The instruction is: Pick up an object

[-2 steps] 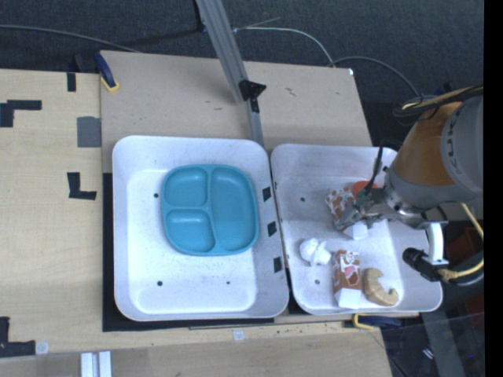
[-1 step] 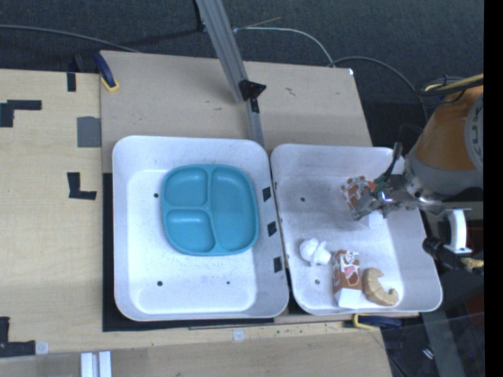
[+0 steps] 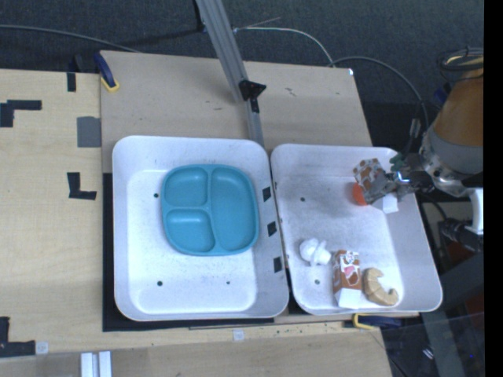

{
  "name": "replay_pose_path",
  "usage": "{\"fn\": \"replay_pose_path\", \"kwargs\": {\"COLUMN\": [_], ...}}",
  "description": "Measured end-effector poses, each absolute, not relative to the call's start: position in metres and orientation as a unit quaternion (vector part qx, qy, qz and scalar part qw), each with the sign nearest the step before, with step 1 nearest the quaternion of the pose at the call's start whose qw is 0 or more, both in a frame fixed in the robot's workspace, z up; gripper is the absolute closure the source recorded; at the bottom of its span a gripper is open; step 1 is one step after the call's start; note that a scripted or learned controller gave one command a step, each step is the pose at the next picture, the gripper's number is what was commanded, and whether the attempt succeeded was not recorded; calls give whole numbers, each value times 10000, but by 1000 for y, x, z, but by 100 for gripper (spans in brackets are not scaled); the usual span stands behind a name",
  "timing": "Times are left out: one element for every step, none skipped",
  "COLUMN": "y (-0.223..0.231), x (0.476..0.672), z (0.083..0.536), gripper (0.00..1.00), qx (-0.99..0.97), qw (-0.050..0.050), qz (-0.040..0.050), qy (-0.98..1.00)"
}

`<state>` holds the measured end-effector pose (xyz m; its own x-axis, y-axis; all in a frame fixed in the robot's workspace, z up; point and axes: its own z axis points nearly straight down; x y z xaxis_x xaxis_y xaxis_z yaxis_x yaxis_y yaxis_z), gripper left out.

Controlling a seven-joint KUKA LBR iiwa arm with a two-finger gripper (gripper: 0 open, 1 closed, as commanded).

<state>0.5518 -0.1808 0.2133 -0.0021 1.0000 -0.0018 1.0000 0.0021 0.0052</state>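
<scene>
My gripper (image 3: 376, 181) hangs over the upper right part of the right bin (image 3: 330, 210), coming in from the arm (image 3: 456, 132) at the right edge. A small orange-red object (image 3: 359, 195) shows just below and left of the gripper, touching or partly hidden by it. A white piece (image 3: 391, 204) sits right beside it. Lower in the same bin lie a small white object (image 3: 314, 250), a brown and red carton (image 3: 346, 272) and a tan curved pastry-like piece (image 3: 380, 287).
The left bin (image 3: 134, 234) holds a blue divided plate (image 3: 210, 209). A grey metal pole (image 3: 228, 45) slants down to the gap between the bins. Cables (image 3: 338, 57) run along the back of the wooden bench.
</scene>
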Motion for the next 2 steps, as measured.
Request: {"fn": "replay_pose_path", "kwargs": {"y": [-181, -131], "x": [561, 573], "z": [260, 252], "gripper": [100, 100], "qx": [7063, 7050], "qw": [19, -10], "qz": [9, -1], "qy": [7079, 7092]}}
